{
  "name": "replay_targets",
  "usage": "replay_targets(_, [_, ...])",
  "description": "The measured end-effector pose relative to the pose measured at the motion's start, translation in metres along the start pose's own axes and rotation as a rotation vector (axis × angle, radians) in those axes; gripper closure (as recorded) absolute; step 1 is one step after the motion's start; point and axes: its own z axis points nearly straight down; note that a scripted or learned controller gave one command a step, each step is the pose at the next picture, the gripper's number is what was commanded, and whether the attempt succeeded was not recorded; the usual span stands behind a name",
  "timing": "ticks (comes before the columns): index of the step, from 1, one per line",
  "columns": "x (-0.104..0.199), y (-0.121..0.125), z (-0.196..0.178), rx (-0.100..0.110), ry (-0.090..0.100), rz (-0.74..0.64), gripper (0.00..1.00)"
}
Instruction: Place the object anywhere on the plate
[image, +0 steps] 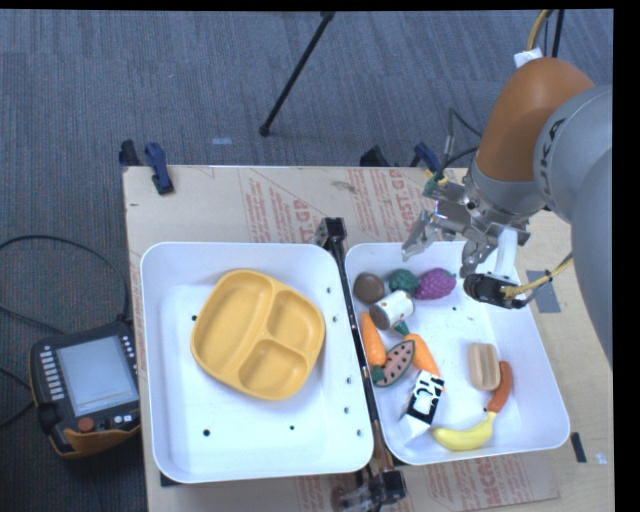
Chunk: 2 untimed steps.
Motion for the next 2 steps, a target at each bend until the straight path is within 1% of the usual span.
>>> replay_targets(2, [0.0, 0.0, 0.0, 0.0, 0.0, 0.0, 0.0])
